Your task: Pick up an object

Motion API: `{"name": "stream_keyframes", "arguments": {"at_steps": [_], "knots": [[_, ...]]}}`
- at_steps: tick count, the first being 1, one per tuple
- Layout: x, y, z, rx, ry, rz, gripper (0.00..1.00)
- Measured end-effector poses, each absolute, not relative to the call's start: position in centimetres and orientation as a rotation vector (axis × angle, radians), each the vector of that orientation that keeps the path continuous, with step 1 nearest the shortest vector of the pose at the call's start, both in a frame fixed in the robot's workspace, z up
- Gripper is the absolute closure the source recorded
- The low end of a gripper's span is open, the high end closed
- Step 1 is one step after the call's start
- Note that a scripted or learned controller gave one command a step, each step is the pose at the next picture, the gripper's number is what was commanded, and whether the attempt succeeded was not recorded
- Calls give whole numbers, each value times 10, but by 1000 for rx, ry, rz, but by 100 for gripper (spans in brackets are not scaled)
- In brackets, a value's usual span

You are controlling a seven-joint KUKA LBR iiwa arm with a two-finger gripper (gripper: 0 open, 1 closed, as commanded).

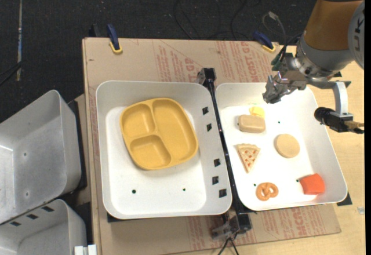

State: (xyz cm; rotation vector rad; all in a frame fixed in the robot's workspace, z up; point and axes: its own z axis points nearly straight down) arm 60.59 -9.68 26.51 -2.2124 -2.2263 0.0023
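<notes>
Pretzel [266, 191] and orange block [313, 184] lie in right bin [330, 149].

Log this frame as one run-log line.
gripper: above right bin far end, nothing held | nearest: yellow piece | yellow tray: left bin

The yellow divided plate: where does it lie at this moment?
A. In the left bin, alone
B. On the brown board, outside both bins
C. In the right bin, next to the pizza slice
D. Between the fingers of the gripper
A. The yellow divided plate rests flat on the floor of the left bin, with no other item beside it; the toy foods such as the pizza slice are in the right bin.
</notes>
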Motion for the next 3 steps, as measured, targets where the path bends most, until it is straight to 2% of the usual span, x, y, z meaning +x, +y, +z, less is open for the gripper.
{"name": "stream_keyframes", "arguments": {"at_steps": [2,3], "knots": [[590,7,233,-2213,-2227,2,100],[586,55,240,-2212,-2230,-3,100]]}}
